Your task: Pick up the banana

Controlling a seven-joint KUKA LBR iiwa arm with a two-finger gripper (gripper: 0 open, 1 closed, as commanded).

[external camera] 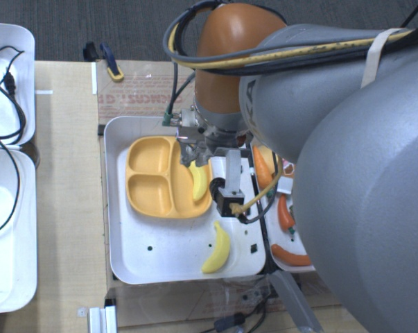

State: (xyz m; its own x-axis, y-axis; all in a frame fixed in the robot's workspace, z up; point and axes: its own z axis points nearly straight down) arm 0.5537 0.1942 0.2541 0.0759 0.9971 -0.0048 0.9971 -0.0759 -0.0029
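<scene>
I am watching the gripper (195,159) hanging over the right edge of the yellow plate (153,175), where one banana (198,182) is lying; another banana (218,250) is resting below the plate. I cannot tell its state. The banana is looking light, smooth and curved, so I am planning to take it across the thick middle.

A yellow divided plate (155,177) with three compartments lies in the upper left of a shallow white bin (113,207) on the wooden bench (66,186); a second white bin (300,240) sits just to its right, holding orange, carrot-like pieces (285,214), one (289,257) along its lower edge; a blue-handled clamp (110,61) rests at the bench's far edge; black cables (7,113) loop across a white unit (4,241) at the left.
</scene>
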